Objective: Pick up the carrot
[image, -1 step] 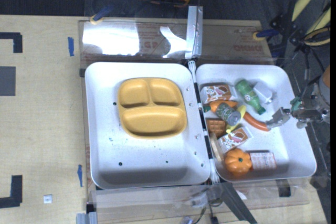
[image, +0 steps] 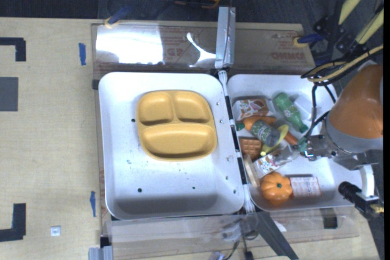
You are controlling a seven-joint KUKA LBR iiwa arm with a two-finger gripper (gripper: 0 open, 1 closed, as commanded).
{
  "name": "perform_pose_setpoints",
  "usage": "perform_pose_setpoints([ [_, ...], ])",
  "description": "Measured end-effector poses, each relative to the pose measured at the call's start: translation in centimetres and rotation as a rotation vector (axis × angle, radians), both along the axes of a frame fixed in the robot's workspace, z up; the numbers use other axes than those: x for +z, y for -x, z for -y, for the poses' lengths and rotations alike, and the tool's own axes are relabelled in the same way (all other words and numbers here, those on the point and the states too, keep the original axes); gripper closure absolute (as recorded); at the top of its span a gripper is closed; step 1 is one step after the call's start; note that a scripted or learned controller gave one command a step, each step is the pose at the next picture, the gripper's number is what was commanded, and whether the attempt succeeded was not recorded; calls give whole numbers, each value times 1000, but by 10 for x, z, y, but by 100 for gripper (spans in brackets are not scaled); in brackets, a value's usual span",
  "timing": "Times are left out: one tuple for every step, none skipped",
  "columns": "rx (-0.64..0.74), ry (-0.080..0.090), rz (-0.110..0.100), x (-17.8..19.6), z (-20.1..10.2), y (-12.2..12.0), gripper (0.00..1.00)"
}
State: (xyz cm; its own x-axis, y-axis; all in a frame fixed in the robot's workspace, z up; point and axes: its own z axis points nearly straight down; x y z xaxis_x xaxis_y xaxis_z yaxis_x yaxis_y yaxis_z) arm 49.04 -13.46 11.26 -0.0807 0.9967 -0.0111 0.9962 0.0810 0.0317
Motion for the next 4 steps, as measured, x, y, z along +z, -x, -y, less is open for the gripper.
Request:
perform_pose_setpoints([
  [19, 17, 25, -4, -24, -4, 0],
  [137, -5, -29, -26, -14, -62, 0],
  [18, -6, -29, -26, 29, -16, 0],
  [-9, -8, -26, -26, -38, -65, 0],
])
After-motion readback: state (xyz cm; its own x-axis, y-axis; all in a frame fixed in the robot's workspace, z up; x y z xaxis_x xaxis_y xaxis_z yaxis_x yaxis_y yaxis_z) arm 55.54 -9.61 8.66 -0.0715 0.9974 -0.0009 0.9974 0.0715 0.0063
